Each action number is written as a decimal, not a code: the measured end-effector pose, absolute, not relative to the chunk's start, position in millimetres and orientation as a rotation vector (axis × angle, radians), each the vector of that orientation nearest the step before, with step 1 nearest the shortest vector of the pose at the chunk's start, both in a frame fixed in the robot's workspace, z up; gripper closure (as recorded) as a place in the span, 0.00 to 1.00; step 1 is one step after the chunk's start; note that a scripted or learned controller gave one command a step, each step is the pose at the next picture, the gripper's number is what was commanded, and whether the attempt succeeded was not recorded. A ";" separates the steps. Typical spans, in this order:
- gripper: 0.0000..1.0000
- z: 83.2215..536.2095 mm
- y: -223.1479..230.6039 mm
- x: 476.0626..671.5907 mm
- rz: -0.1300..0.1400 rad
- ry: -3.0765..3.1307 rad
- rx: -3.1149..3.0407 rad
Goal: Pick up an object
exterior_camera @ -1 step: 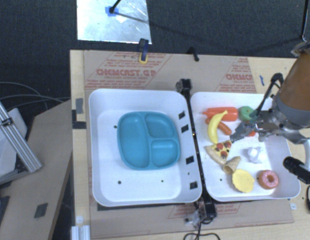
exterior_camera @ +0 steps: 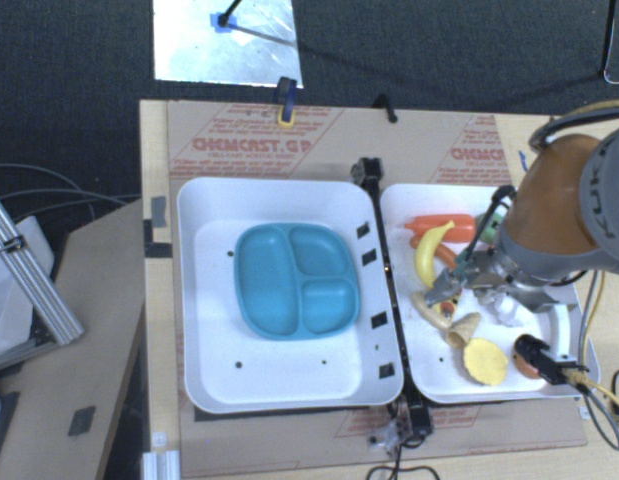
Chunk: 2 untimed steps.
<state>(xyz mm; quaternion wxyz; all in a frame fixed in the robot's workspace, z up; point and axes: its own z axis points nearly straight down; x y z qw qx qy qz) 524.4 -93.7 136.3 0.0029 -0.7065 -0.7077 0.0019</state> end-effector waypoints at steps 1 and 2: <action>0.00 82.2 -82.2 578.9 -0.005 -2.231 -2.215; 1.00 95.3 -83.5 577.3 -0.004 -2.226 -2.220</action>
